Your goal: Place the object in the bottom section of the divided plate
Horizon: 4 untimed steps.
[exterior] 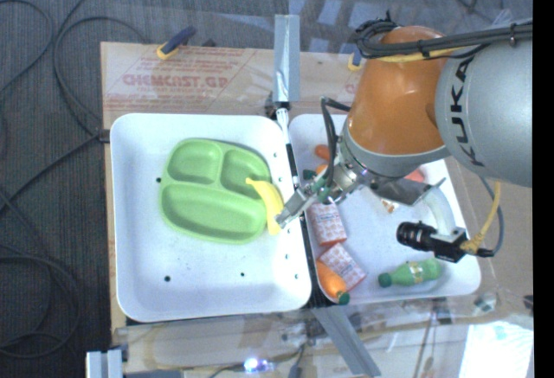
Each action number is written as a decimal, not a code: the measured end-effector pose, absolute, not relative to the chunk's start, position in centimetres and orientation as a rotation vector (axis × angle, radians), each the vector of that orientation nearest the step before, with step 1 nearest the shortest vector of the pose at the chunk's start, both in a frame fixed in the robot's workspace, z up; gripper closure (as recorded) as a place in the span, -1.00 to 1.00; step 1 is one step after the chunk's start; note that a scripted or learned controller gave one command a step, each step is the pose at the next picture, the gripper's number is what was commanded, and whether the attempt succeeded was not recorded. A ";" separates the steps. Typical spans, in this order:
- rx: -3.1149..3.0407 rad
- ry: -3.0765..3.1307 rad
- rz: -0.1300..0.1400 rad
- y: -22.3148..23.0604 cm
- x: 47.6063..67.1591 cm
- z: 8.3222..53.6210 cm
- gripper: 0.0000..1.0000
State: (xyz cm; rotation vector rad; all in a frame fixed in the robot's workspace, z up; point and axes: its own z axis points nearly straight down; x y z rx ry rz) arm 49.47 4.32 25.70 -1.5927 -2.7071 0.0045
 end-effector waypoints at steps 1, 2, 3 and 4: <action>-1.381 -2.824 0.001 9.7 48.5 27.5 -1.00; -1.379 -2.823 0.002 9.7 48.5 28.4 1.00; -1.379 -2.823 0.002 9.7 48.5 28.3 -1.00; -1.379 -2.823 0.002 9.7 48.5 28.3 -1.00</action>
